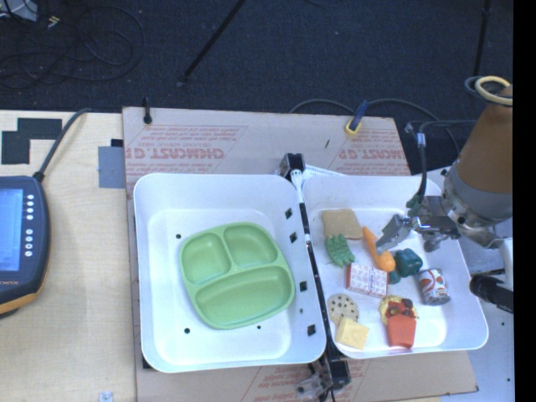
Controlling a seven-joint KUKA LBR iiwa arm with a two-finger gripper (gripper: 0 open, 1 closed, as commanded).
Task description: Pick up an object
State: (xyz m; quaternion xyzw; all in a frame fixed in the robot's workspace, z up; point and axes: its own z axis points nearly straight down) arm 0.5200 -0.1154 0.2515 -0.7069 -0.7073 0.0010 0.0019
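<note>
The gripper [394, 234] hung low over the right bin [469, 325], poised beside the carrot [378, 251]; its grip state I cannot tell.

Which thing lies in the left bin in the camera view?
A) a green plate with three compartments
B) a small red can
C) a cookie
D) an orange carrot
A: the green plate with three compartments lies in the left bin, while the red can, the cookie and the orange carrot all lie in the right bin.
</note>
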